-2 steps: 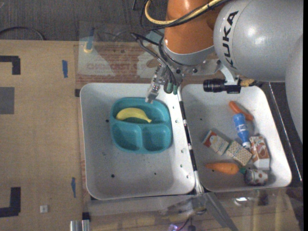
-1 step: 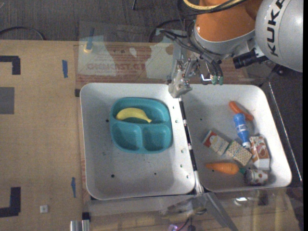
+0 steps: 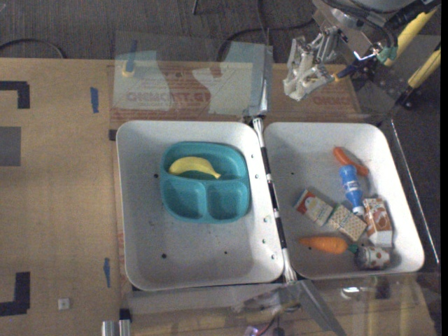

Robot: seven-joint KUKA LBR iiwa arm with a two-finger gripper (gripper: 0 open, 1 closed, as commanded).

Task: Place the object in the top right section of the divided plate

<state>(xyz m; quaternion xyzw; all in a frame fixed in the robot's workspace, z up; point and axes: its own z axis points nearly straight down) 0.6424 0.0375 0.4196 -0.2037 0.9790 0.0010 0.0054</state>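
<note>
- Bench: tan board, blue tape marks.
- Gripper beyond right bin's far edge, fingers narrowly apart, holding nothing.
- Banana in teal divided plate's far section, left bin.

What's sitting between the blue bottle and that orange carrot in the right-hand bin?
In the camera view, small food cartons lie between the blue bottle and the carrot, clustered on the right bin's floor.

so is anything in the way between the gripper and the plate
Nothing visible blocks it. The gripper hangs above the bench behind the right bin, and the teal divided plate lies in the left bin. The plate's wide upper section already holds a banana, while its two lower sections look bare.
</note>
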